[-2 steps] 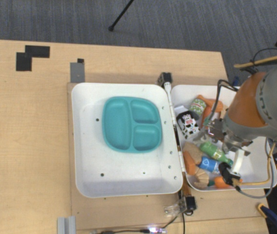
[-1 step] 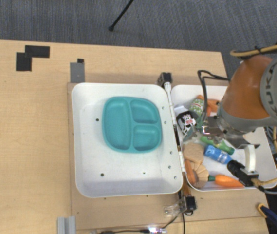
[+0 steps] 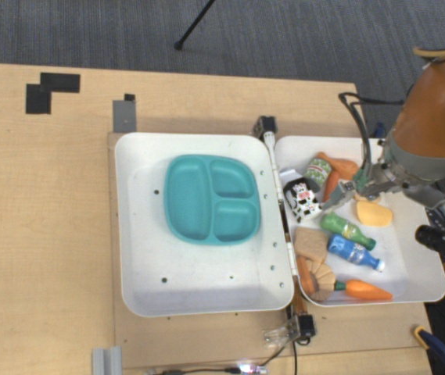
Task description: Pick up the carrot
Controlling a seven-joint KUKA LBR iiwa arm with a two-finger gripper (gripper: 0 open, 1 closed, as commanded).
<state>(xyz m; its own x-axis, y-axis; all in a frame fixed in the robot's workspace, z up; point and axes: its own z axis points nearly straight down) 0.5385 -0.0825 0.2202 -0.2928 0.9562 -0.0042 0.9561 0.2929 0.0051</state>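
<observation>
The carrot (image 3: pixel 365 291) lies on its side along the near edge of the right bin (image 3: pixel 418 287), green top toward the left bin, orange tip pointing away from it; nothing grips it.

The gripper (image 3: pixel 346 195) hangs over the far half of that bin, well apart from the carrot, its metal fingers reaching down and left from the grey wrist; whether they are spread or pressed together I cannot tell, and nothing shows between them; the arm (image 3: pixel 441 116), with its broad orange band, fills the space beyond the carrot toward the far right.

Between gripper and carrot lie a green bottle (image 3: pixel 347 230) and, nearer the carrot, a blue bottle (image 3: pixel 355 254), both on their sides; a yellow wedge (image 3: pixel 373 213) sits just beyond the green bottle; a second orange vegetable (image 3: pixel 333 170) lies at the far end, beside a black-and-white toy cow (image 3: pixel 303 198); tan bread-like pieces (image 3: pixel 314 258) are stacked just left of the carrot's green top.

The left bin (image 3: pixel 152 287) holds a teal divided plate (image 3: pixel 211 199), well apart from the carrot.
</observation>
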